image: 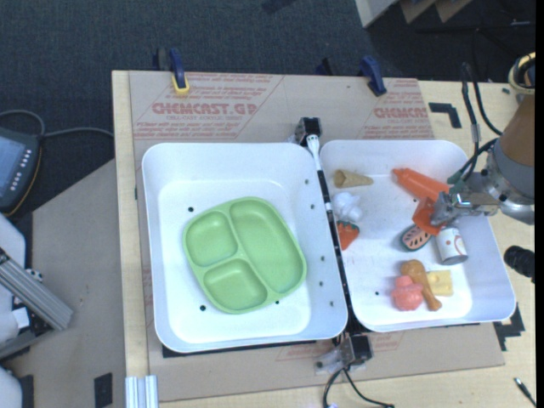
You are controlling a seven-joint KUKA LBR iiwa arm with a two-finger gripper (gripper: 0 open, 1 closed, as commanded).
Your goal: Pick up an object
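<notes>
From the overhead camera I see my claw (448,204) low over the right bin (484,308), above the watermelon slice (416,237) and small can (450,246); whether anything is gripped, I cannot tell. An orange carrot (416,182) lies just beside it. The left bin (161,228) holds a green divided plate (244,254).

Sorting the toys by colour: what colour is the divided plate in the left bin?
Light green; the divided plate shows plainly in the camera view.
</notes>
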